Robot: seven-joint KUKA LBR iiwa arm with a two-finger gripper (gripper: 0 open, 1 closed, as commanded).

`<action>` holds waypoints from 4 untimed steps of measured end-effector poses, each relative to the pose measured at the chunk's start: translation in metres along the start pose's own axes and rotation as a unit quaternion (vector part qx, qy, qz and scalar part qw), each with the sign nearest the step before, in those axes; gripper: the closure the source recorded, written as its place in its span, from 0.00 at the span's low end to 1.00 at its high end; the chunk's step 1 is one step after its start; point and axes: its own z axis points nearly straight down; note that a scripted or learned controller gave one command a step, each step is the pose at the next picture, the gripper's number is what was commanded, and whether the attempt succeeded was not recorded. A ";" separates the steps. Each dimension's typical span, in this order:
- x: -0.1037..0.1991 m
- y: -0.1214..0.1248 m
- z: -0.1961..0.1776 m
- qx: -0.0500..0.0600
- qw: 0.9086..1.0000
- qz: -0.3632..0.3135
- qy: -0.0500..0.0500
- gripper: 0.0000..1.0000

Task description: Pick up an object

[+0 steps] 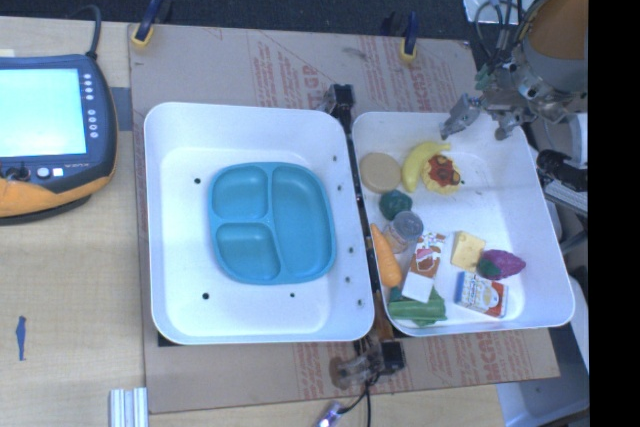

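At about one o'clock over the bench, the gripper [481, 115] hangs above the far edge of the right bin [535, 215], its two fingers spread apart with nothing between them. From there the arm [555, 25] rises toward two o'clock, its grey wrist angled down and leftward beneath the orange band, so the fingers point into the bin at a slant, not straight down.

Nearest the gripper, at about seven o'clock from it, lies a banana [418, 162], touching a small red and yellow toy [443, 173]; a tan round disc [380, 172] sits just beside the banana at nine o'clock. Farther toward six o'clock the objects crowd together: a dark green ball [395, 204], an orange carrot [386, 257] against the left wall, a yellow block [467, 250], a purple piece [502, 264], a small printed box [481, 295] and a green leafy piece [418, 310]. They look scattered loosely, which would suit random grasp attempts.

Well apart, at nine o'clock, the left bin [170, 215] holds a blue divided plate [272, 222]. Judging by the pose, the arm is poised before descending; the banana seems the likeliest target.
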 end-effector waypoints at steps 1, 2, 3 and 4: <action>0.009 -0.001 0.053 0.002 1.000 -0.001 0.000 0.00; 0.042 -0.001 0.087 0.002 1.000 -0.002 0.000 0.00; 0.074 -0.071 0.072 0.002 1.000 -0.001 0.000 0.00; 0.048 -0.019 0.096 0.013 1.000 0.002 0.004 0.00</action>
